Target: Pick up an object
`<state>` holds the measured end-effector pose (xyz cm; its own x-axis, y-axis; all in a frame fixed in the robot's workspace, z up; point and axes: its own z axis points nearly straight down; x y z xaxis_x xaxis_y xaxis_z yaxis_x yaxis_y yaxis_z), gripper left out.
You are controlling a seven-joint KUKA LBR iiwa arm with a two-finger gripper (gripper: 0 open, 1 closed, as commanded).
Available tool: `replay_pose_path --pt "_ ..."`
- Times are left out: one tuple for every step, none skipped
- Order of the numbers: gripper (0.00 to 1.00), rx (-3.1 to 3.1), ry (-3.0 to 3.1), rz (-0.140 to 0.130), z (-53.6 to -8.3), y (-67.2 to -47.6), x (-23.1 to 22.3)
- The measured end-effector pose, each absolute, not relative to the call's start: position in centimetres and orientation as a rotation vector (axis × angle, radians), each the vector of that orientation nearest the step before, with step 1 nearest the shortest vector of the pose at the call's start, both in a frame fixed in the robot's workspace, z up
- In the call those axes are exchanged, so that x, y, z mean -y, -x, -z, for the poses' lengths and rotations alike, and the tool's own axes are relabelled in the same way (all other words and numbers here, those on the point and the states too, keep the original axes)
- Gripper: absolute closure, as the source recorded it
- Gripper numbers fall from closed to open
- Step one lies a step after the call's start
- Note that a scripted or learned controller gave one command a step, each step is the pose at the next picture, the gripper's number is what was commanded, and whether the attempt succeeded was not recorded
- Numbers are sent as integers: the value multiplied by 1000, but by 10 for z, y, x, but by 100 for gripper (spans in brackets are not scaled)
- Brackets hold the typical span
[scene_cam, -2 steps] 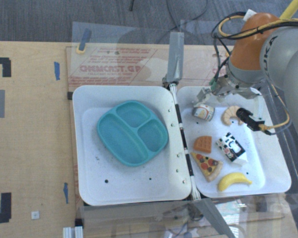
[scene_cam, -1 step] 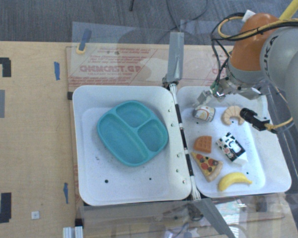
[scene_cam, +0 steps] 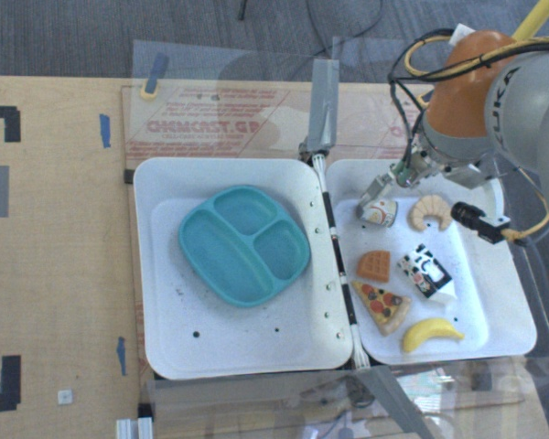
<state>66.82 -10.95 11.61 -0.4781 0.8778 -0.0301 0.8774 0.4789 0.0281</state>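
Banana (scene_cam: 432, 334) lies lengthwise left-right, ends curving downward.

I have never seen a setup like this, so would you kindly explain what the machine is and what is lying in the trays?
This is one camera looking down at a bench. The grey and orange robot arm reaches in from the right, its hand low over the right bin. That bin holds toy food: a small cup-like piece beside the hand, a croissant, a waffle, a pizza slice, a banana and a black-and-white carton. The left bin holds a teal divided plate. I cannot tell whether anything is gripped.
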Motion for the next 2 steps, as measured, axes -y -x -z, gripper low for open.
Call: replay_pose_path --pt "0 -2702 -1556 -16 -98 -641 103" --pt "100 -2711 -1574 -2 -99 -635 106"
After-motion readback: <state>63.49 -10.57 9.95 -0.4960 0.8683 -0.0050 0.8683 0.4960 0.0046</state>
